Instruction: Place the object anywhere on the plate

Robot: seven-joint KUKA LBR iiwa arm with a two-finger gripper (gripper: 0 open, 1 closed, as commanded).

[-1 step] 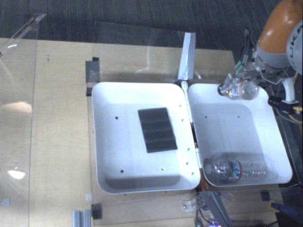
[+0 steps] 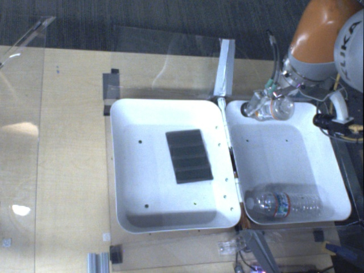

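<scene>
Camera view: a clear plastic water bottle [image 2: 283, 204] lies on its side against the near wall of the right bin [image 2: 296, 147], its cap end toward the divider between the two bins. It looks empty or nearly so, hence light, thin-walled and easy to dent. The round, smooth body would likely roll or squirt away under an off-centre pinch. The best hold, as I judge it, is across the middle of the body, near the coloured label band, with the squeeze at right angles to the long axis. The near wall crowds one side, so a finger may have trouble getting behind the bottle.

The plate [image 2: 189, 156] is a dark ribbed rectangle lying flat in the middle of the left bin [image 2: 136, 169], well apart from the bottle and across the divider from it.

The arm hangs over the far rim of the right bin, diagonally across that bin from the bottle, orange band uppermost and wrist turned down toward the counter [image 2: 57, 152]. The claw [image 2: 267, 106] sits at that far corner. I cannot tell whether it is spread or closed, since glare and the metal parts blur together; nothing is visibly held in it.
</scene>
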